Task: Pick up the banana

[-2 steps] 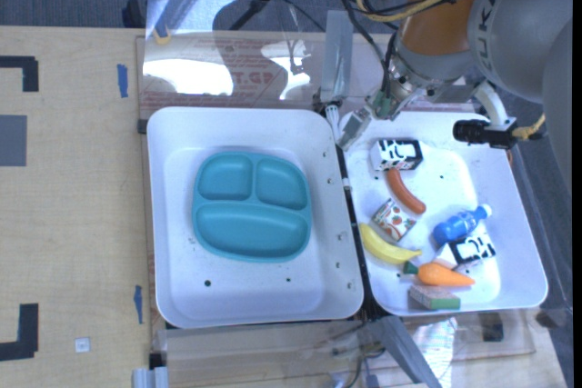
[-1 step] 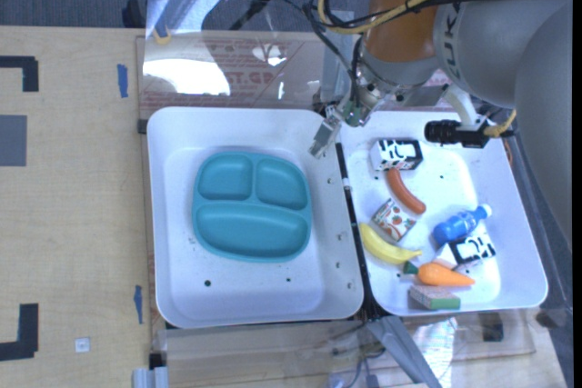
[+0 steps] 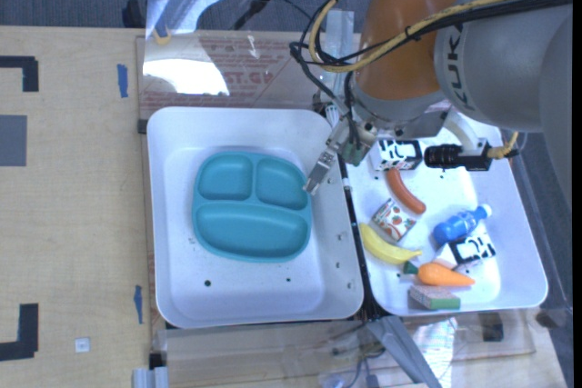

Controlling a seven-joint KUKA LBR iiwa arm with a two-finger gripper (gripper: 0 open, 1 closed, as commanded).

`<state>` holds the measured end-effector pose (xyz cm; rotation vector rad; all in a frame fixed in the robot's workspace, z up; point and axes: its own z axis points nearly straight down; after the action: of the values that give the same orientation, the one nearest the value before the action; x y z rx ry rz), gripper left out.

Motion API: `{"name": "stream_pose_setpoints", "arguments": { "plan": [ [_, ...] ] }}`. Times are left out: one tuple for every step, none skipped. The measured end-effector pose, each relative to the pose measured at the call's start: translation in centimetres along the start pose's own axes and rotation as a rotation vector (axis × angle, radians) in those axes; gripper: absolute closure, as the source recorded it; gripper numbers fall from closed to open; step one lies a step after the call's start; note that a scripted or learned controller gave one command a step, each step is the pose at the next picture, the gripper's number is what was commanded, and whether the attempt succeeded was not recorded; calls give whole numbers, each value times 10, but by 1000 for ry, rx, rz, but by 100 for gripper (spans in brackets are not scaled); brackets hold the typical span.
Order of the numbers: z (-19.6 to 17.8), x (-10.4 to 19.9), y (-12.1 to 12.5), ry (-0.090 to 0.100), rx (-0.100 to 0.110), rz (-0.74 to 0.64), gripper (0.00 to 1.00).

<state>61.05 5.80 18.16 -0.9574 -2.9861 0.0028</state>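
The yellow banana (image 3: 386, 246) lies in the right bin (image 3: 523, 273), near its left wall, curved and flat on the floor. My gripper (image 3: 320, 170) hangs above the divide between the two bins, its tip over the right edge of the teal plate (image 3: 245, 206). It sits up and to the left of the banana, well apart from it, and nothing shows in its grasp. The grey arm with its orange band (image 3: 405, 32) covers the upper part of the right bin.
Around the banana lie a small printed can (image 3: 392, 217), a red sausage (image 3: 405, 190), a blue bottle (image 3: 458, 226), a carrot (image 3: 442, 274) and a pale block (image 3: 434, 297). The teal divided plate rests in the left bin (image 3: 173, 286). Cables loop above the wrist.
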Motion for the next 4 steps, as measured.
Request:
{"name": "stream_pose_setpoints", "arguments": {
  "plan": [
    [74, 53, 35, 1, 2, 78, 0],
    [76, -6, 65, 11, 3, -70, 0],
    [86, 97, 51, -29, -30, 117, 0],
    [-82, -13, 22, -4, -1, 342, 0]
  ]
}}
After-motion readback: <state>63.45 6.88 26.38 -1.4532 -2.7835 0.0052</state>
